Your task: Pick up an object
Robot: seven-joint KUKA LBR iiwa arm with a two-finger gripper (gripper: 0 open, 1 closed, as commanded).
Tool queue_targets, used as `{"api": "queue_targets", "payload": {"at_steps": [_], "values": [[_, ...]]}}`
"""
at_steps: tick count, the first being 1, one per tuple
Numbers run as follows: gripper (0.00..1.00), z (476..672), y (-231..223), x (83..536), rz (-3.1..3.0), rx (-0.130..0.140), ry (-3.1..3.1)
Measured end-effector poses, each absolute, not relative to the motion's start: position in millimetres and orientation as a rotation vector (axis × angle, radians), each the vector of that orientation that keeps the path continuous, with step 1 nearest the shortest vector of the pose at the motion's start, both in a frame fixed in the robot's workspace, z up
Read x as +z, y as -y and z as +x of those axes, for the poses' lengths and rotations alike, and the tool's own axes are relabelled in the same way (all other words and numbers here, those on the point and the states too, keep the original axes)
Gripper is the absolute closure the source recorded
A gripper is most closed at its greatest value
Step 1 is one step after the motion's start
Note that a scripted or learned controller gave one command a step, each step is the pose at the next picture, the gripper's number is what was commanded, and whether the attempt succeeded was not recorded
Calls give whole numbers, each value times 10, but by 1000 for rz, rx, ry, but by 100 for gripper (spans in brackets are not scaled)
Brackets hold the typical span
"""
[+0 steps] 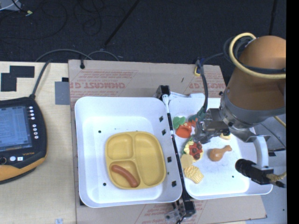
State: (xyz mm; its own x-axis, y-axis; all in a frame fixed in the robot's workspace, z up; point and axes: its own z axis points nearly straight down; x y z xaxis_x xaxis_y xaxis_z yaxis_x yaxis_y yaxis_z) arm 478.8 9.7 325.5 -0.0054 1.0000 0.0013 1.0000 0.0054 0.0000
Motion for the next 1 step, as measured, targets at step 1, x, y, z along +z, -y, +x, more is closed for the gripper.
{"api": "queue_targets", "payload": {"at_steps": [1], "values": [[100, 4762, -561, 3973, -2216, -6, 2229]]}}
